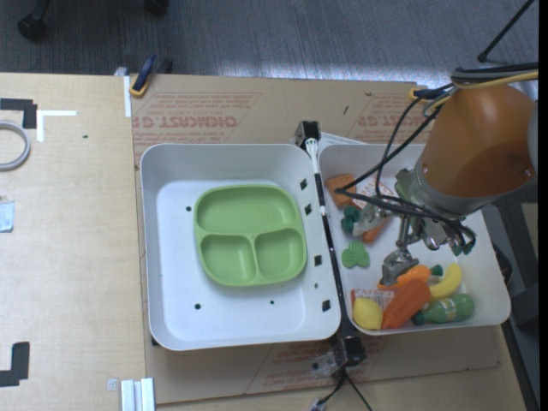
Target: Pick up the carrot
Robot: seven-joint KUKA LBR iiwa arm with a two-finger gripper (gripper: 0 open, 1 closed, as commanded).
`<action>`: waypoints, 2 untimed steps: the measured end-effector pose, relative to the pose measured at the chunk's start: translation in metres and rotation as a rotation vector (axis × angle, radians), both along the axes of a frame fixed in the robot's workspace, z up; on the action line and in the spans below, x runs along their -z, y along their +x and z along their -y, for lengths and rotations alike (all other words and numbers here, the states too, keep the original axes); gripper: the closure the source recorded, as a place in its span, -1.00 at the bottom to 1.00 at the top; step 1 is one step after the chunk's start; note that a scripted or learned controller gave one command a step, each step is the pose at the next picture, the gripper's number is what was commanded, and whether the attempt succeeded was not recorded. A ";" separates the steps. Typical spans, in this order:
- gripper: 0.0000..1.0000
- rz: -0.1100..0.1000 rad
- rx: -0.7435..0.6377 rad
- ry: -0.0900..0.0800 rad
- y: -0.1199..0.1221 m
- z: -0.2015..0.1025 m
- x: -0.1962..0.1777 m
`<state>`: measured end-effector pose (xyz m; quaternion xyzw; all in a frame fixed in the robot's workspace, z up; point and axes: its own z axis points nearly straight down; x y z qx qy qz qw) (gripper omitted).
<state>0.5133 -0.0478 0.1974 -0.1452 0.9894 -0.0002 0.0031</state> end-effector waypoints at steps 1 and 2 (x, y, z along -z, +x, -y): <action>-1.00 -0.001 -0.208 0.000 0.069 -0.029 -0.036; -1.00 -0.003 -0.466 -0.001 0.013 -0.028 -0.012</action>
